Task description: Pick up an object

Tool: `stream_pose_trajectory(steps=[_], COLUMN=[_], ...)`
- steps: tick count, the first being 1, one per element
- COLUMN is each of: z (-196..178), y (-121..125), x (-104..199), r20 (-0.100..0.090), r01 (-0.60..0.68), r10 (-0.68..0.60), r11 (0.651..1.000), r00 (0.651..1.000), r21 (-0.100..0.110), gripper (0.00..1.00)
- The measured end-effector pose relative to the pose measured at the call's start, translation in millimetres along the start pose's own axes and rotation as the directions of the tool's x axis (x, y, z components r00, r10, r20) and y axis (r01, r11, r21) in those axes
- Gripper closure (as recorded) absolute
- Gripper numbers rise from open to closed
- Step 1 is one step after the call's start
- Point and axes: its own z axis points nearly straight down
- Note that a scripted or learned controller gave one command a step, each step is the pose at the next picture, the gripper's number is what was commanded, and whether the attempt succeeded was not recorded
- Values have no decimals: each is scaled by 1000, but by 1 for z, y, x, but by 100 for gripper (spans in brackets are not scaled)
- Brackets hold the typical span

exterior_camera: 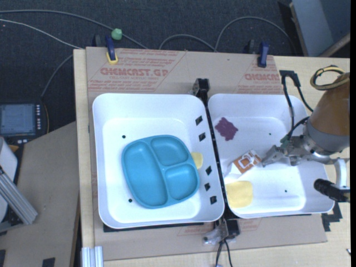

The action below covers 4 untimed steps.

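A: While the arm [328, 121] reaches in from the right edge of the frame, where is its gripper [271, 155] now?

B: It is low inside the right bin [261, 102], in the middle right of the frame. The tips point toward the left, just beside a small orange and white packet [246, 161]. I judge that it aims at this packet, because nothing else lies so near.

A: Are the fingers spread or pressed together?

B: I cannot tell. They are thin and dark against the white floor, and the picture is too small here. I see nothing between them, so I do not say that it holds something.

A: What else lies in that bin?

B: A purple, flat thing [226, 128] is above the packet, toward the upper left of the bin. A pale yellow piece [239, 193] lies in the lower left corner of the bin, close to the wall.

A: And the left bin [111, 166]?

B: It bears a blue divided plate [160, 170] with three compartments, in the centre of the frame. A small yellow thing [197, 160] is touching its right rim.

A: Why does the arm lean so low?

B: I think the packet lies flat, so the fingers must come almost to the floor to catch an edge. A flat packet can slip easily.
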Motion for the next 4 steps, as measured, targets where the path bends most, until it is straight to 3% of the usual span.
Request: stream_pose_trajectory(steps=[1, 4], z=[-14, -165], y=[2, 4], x=[-1, 4], r20=[2, 6], r01=[-1, 1], r10=[1, -1], r11=[1000, 1000], r00=[1000, 1000], r21=[-6, -12], gripper=[100, 100])
